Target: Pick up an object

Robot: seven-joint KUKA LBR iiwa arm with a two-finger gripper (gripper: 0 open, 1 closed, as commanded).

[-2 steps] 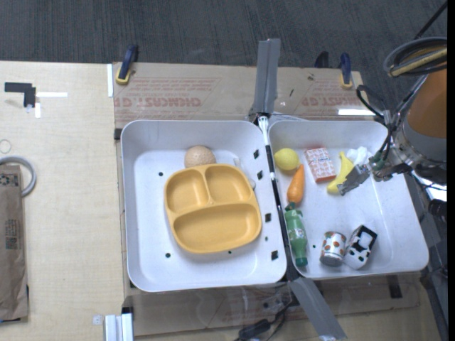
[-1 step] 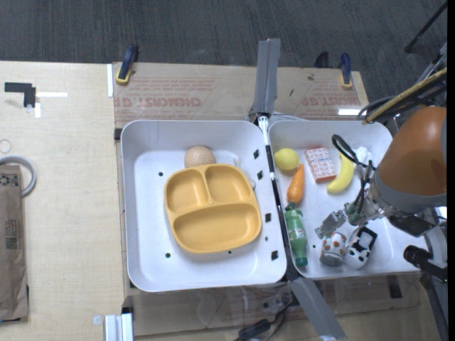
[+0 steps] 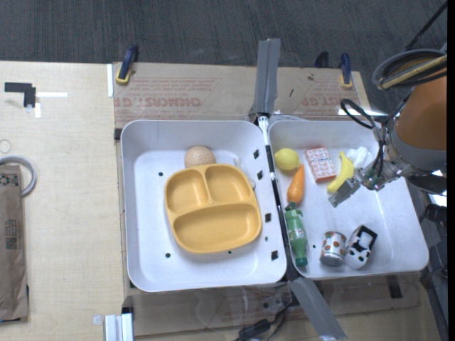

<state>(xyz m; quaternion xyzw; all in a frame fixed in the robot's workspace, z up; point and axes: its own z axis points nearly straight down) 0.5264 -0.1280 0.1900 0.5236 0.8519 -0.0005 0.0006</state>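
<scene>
Two glossy white bins sit on the table (image 3: 64,190). The left bin (image 3: 142,261) holds one yellow three-part plastic tray (image 3: 213,208) and one tan ball (image 3: 200,155). The right bin (image 3: 405,247) holds one curved banana (image 3: 343,170), lemon (image 3: 286,160), carrot (image 3: 296,185), green bottle (image 3: 296,236), red box (image 3: 319,163) and two cups (image 3: 333,249). The tool (image 3: 344,190) hangs beside the banana; whether it is wide or narrow, I cannot tell.

The grey arm with its orange band (image 3: 425,116) is running off the picture's right edge. The tool (image 3: 346,189) is covering part of the curved yellow banana (image 3: 344,170). The yellow three-compartment plastic plate (image 3: 212,207) is hiding the lower half of a round beige ball (image 3: 200,155). The brown paper bag (image 3: 12,240) is being cut off at the surface's left edge.
</scene>
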